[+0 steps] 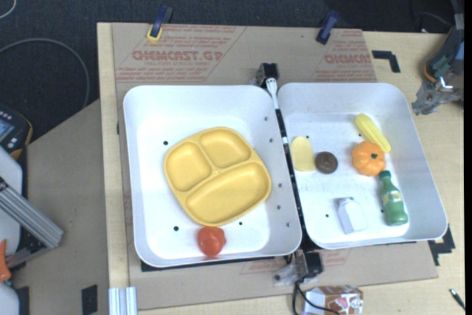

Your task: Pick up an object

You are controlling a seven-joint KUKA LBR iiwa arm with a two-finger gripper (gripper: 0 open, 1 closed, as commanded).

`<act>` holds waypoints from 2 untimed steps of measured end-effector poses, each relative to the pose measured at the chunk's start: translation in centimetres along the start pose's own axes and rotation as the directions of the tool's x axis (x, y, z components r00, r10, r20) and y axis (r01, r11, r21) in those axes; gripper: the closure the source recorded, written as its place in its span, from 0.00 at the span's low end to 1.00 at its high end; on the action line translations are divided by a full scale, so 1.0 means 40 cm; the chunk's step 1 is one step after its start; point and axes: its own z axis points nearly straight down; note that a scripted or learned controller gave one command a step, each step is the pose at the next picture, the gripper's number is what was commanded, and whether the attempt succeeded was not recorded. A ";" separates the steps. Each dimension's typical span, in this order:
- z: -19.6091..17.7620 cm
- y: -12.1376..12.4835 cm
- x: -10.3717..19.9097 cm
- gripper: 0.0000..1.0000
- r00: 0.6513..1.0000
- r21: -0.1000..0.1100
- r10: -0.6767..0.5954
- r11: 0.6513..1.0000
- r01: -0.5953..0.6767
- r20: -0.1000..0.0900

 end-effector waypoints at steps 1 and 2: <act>-0.026 0.002 0.000 1.00 1.000 -0.003 0.000 1.000 0.000 0.001; -0.052 0.004 -0.001 1.00 1.000 -0.006 0.000 1.000 0.000 0.003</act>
